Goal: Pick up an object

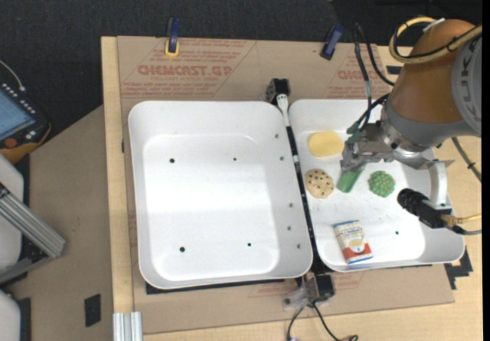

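Camera view: fixed overhead slant, two white bins side by side on a cardboard-covered surface (115, 178).
Left bin (153, 132): bare white floor with a few dark dots.
Right bin (321, 113): holds all the loose items, with the arm over its middle.
Arm (432, 79): grey with an orange band, reaching in from 3 o'clock, wrist low over the right bin.
Gripper (358, 162): low at the bin's centre, right over the green piece; cannot tell whether it is open, closed or gripping anything, since the wrist body covers the tips.
Green piece (350, 180): small, elongated, poking out toward 6 o'clock from under the gripper; the likeliest target. Contact not readable.
Green ball (381, 183): knobbly, just beside the green piece at 3 o'clock.
Yellow lump (325, 143): rounded, at 10 o'clock from the gripper, near the bin's top.
Cookie (319, 183): speckled disc, at 9 o'clock from the green piece, close to the divider.
Box (354, 241): small carton, white, blue and red, lying flat at 6 o'clock, well apart from the rest.
Black part (419, 208): dark, at 4 o'clock, looks like rig hardware rather than a loose item.
Handling, judged: the green piece looks like a light toy, probably plastic, stiff and somewhat smooth. Best held across its narrow width near the middle; an end grip would likely let it pivot or slip.
Risk, judged: the ball and cookie sit close and could get nudged.
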Robot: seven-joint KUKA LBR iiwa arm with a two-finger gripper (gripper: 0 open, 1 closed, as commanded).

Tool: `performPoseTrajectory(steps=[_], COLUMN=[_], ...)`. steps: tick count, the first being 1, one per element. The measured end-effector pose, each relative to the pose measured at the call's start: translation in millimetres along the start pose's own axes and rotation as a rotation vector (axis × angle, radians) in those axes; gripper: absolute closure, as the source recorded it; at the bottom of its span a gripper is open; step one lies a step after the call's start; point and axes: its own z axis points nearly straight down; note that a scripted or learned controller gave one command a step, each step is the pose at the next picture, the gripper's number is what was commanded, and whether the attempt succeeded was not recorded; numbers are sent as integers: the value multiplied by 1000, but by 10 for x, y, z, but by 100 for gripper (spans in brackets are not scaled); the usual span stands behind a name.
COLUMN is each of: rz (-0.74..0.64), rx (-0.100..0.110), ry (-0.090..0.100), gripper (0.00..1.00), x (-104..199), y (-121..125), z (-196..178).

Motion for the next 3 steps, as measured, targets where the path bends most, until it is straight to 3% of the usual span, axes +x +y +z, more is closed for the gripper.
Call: performPoseTrajectory(steps=[1, 2, 3], rz=[3, 9, 4], rx=[-6, 15, -4], ry=[-2, 0, 1], gripper=[100, 100, 100], x=[361, 520, 1024], y=[318, -421, -480], z=[-1087, -1020, -2129])
